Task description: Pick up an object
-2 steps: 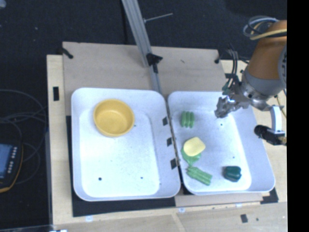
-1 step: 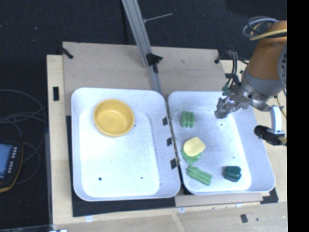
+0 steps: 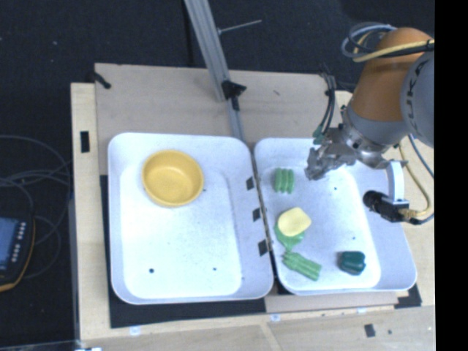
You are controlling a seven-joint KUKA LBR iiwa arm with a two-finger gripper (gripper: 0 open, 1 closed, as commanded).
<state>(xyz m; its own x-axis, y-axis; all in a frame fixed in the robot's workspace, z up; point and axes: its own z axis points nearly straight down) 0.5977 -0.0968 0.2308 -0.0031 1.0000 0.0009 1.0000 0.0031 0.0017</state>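
Note:
My gripper (image 3: pixel 316 168) hangs over the upper part of the right bin (image 3: pixel 387 269), a little right of a small ribbed green piece (image 3: pixel 284 180). Nothing shows between its fingers. Lower in the same bin lie a pale yellow-green lump (image 3: pixel 293 224), a long ribbed green piece (image 3: pixel 302 265) below it, and a dark green object (image 3: pixel 352 262) near the bin's lower right. A yellow bowl (image 3: pixel 172 178) sits in the upper left of the left bin (image 3: pixel 183 269).
A grey metal bar (image 3: pixel 212 46) slants down from the top to the gap between the bins. A black cable end (image 3: pixel 380 205) hangs at the right bin's right side. The bench (image 3: pixel 153 101) borders both bins.

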